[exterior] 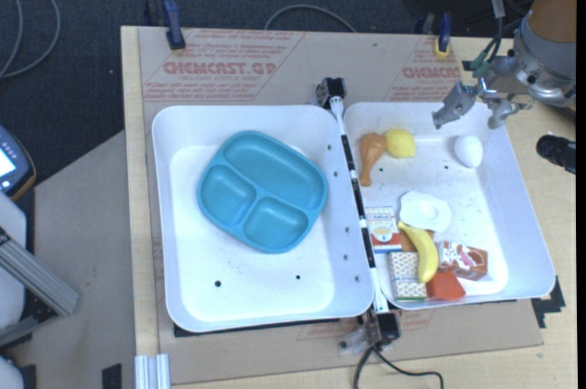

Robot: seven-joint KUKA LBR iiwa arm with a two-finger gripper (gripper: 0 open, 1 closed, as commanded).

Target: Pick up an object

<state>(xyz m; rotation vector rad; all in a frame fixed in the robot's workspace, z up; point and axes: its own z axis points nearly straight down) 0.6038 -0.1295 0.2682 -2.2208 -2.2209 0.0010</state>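
My gripper (476,113) hovers over the back edge of the right bin (513,195), its two fingers spread open with nothing between them. Just below it lies a white egg (468,151). A yellow lemon (399,143) and an orange drumstick (369,155) lie to its left, near the bin's back left corner. Toward the front sit a fried egg (424,211), a banana (423,252), a red tomato-like piece (446,286), a small carton (382,230), a cracker box (406,275) and a red-and-white packet (468,261).
The left bin (183,149) holds a blue divided plate (263,190). A black clip (330,90) sits at the back where the two bins meet. Blue clamps (171,21) grip the board's back edge.
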